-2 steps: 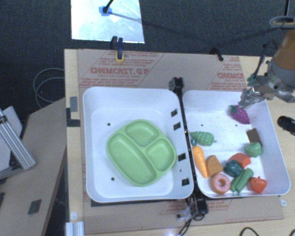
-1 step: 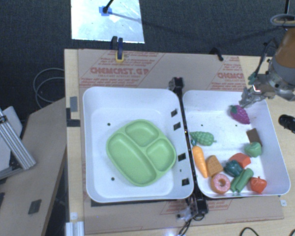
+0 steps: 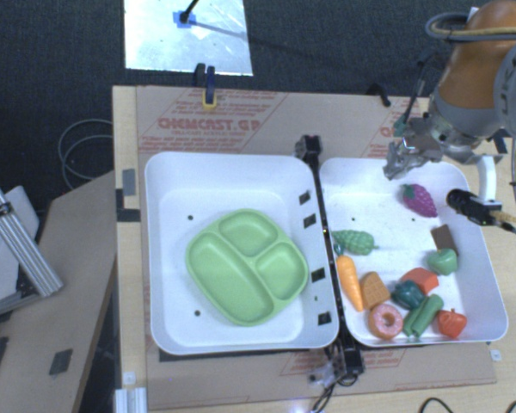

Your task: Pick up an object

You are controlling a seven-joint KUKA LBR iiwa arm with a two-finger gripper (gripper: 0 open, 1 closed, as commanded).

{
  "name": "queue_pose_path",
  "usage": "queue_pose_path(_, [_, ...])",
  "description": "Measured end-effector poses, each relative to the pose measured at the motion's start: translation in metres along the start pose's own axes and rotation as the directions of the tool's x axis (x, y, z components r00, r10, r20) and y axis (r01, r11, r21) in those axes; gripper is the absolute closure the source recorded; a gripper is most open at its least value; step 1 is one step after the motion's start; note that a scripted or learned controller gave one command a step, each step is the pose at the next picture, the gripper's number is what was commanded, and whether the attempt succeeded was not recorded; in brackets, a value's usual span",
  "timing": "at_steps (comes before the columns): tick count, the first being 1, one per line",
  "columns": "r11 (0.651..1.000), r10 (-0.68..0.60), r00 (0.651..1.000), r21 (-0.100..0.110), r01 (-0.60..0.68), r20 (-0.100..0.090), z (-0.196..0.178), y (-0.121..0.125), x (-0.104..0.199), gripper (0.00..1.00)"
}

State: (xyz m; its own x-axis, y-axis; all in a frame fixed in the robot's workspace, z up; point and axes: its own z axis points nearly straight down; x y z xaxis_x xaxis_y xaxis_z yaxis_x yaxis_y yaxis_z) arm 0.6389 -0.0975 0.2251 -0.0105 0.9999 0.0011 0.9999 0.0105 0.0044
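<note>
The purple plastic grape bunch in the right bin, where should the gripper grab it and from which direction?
Probably across the wide upper body of the purple plastic grape bunch, coming straight down. It lies flat, tapering toward its lower end, with bare white bin floor around it, so the fingers have room on both sides. The gripper hangs just up-left of it.

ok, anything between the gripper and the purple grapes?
Nothing. In the camera view, bare white bin floor separates the gripper from the purple grapes, which lie just below and to its right in the right bin.
</note>
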Motion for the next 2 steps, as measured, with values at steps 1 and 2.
queue_pose_path(1, [1.000, 0.002, 1.000, 0.001, -0.002, 0.000, -0.0095, 0.0079, 0.0329, 1.00])
queue_pose_path(2, [1.000, 0.005, 1.000, 0.001, -0.005, 0.002, -0.0094, 0.0099, 0.0313, 1.00])
